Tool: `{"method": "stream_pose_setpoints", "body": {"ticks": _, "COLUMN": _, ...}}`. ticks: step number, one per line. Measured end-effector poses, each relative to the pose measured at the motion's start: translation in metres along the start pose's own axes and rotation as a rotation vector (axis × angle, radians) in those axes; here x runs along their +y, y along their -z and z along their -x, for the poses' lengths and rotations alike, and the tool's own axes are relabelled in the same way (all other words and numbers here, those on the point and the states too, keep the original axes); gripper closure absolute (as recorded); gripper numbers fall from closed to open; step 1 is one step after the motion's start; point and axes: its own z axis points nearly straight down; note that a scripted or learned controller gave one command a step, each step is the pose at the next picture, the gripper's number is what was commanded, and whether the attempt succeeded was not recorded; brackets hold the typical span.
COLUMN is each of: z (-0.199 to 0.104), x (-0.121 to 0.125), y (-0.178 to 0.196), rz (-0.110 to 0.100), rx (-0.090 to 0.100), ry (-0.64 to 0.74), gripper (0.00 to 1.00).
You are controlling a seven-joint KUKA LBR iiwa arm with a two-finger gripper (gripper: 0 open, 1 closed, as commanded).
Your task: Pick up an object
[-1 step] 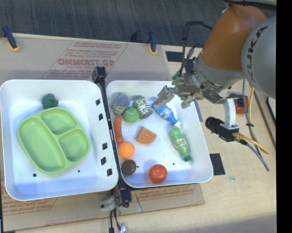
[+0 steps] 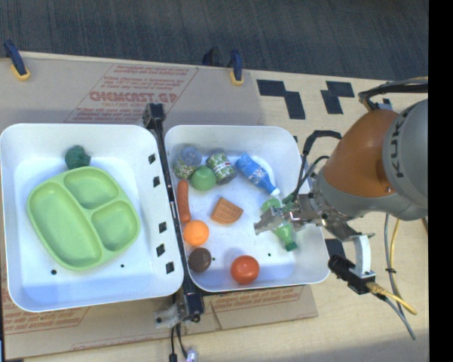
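The gripper (image 2: 275,221) is lowered at the right bin's (image 2: 234,133) right side, directly over a green bottle (image 2: 284,228) — its long axis running up-down in the view. Whether the jaws are apart cannot be told.

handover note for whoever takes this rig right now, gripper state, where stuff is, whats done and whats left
Gripper: low in the right bin, at its right side, over a green bottle; open or shut cannot be told, and no grasp is confirmed.
Right bin also holds a blue bottle, waffle piece, carrot, orange, tomato, green ball.
Left bin: green divided plate, dark green lump.
Done: nothing lifted yet.
Left: secure one object and raise it.
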Motion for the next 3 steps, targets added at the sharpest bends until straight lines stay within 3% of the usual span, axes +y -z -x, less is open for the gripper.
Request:
{"method": "stream_pose_setpoints", "body": {"ticks": 1, "z": -0.024, "x": 0.049, "y": -0.061, "rz": 0.002, "rx": 0.001, "ry": 0.003, "gripper": 0.0}}
{"method": "stream_pose_setpoints", "body": {"ticks": 2, "z": -0.066, "x": 0.157, "y": -0.061, "rz": 0.001, "rx": 0.002, "ry": 0.001, "gripper": 0.0}}
{"method": "stream_pose_setpoints", "body": {"ticks": 3, "z": -0.066, "x": 0.157, "y": -0.05, "rz": 0.0, "rx": 0.002, "ry": 0.004, "gripper": 1.0}}
